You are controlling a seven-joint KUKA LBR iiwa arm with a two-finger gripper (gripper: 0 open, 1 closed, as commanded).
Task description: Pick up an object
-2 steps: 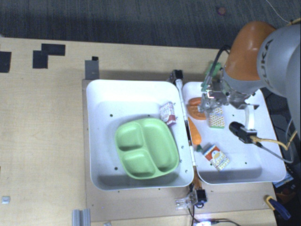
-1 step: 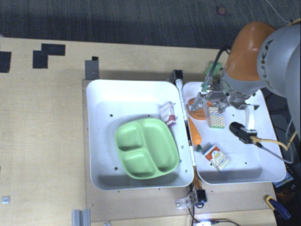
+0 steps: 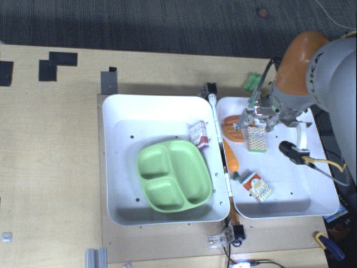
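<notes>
Puts the gripper (image 3: 255,121) low over the right bin (image 3: 312,205), toward the bench's far edge and directly above a dotted white packet (image 3: 256,140), the likeliest pick. Cannot tell whether spread or clamped, nor whether touching that packet or merely over it.

Likely troubles from here:
- Closing across the packet's flat face and sliding off.
- Nudging it into the orange round piece (image 3: 233,128) just beside it.
- Shoving both toward the carrot (image 3: 231,159) along the bin's left wall.
- Lifting on a thin edge grip and dropping the packet back.

Counting the right bin: one dotted white packet, one orange round piece, one carrot and one small red-and-white carton (image 3: 258,186) nearer the near edge.

Counting the left bin (image 3: 120,166): one green divided plate (image 3: 174,175) and one small red-and-white wrapper (image 3: 198,133) by its right wall.

Two bins in all on the bench (image 3: 50,166).
</notes>
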